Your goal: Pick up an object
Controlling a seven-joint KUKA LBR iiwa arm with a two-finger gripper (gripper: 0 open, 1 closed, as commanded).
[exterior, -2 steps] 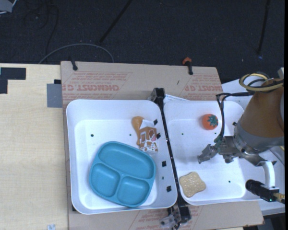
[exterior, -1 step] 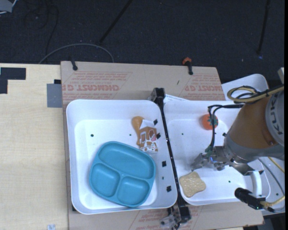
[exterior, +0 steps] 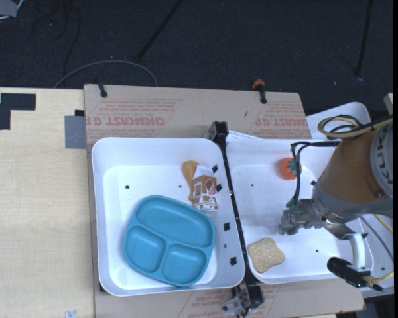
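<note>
gripper low in right bin above bread slice, finger state unclear

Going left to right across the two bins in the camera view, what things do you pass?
Blue tray → small printed packet → toast slice → tomato → gripper, low over the right bin.

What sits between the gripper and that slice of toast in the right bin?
Nothing visible. The gripper hangs over bare floor of the right bin, with the toast just below-left of it. The tomato lies farther back, off that path.
</note>
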